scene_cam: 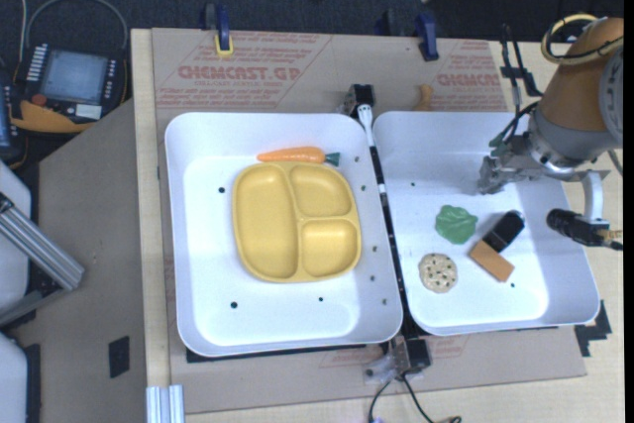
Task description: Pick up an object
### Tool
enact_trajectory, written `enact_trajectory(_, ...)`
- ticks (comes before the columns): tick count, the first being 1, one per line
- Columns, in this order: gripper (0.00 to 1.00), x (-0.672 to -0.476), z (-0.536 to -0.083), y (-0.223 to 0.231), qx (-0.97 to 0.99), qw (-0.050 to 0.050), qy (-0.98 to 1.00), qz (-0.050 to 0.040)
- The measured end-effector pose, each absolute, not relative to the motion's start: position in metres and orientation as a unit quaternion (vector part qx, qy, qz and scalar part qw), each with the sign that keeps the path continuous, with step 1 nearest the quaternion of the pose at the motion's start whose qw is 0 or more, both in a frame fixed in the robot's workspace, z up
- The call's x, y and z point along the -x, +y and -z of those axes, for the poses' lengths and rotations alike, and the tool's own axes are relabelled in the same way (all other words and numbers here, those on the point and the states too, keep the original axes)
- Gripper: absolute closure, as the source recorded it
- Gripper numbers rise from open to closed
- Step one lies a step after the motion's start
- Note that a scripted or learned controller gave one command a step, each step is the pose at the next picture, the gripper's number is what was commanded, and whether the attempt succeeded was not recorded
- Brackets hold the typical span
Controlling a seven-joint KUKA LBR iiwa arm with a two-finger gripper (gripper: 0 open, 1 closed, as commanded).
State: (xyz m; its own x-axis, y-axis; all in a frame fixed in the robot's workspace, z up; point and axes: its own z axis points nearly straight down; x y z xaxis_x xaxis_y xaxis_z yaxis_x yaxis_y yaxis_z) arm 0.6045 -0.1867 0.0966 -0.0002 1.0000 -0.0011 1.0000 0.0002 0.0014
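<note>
The right bin (426, 149) holds a green leafy lump (456, 224), a round speckled cookie (437, 272), a black bar (504, 230) and an orange-brown block (491, 262) touching its lower end. My gripper (492, 175) hangs over the upper middle of this bin, just up and right of the green lump and above the black bar. Nothing is visibly held in it. The left bin (198, 213) contains a yellow divided plate (295, 219) with an orange carrot (292, 155) lying along its top edge.
The grey and orange arm (580, 104) comes in over the right bin's right rim. A black part (580, 226) sticks out by that rim. Clamps (224, 30) and cables line the board's far edge. A teach pendant (69, 79) lies off the bench at left.
</note>
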Motion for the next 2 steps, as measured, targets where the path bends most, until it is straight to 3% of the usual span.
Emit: enact_trajectory(2,1.0,-0.598,-0.205,-0.186,-0.707,0.004,0.708,-0.0015)
